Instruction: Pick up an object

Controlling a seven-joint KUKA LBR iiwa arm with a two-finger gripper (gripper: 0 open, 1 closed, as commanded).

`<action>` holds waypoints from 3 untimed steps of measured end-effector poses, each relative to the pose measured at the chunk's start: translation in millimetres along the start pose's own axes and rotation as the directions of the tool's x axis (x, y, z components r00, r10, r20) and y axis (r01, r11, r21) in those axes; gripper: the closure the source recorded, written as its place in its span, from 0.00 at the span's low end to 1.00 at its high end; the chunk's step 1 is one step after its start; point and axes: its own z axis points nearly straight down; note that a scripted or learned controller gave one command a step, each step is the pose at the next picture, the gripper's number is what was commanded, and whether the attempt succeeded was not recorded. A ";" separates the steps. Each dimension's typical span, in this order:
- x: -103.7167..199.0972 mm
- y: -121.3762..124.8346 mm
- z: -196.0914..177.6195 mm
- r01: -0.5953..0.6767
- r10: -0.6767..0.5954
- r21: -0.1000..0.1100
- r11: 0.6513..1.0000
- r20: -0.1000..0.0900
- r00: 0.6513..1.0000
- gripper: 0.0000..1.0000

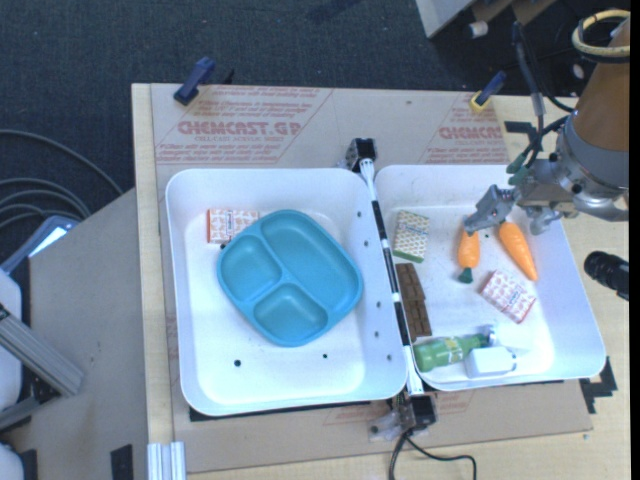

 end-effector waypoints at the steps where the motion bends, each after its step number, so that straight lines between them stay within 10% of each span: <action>1: -44.4 34.2 82.6 -0.001 0.001 0.000 1.000 0.001 1.000 0.00; 3: -48.3 57.1 199.7 0.000 0.000 0.001 1.000 -0.001 1.000 0.00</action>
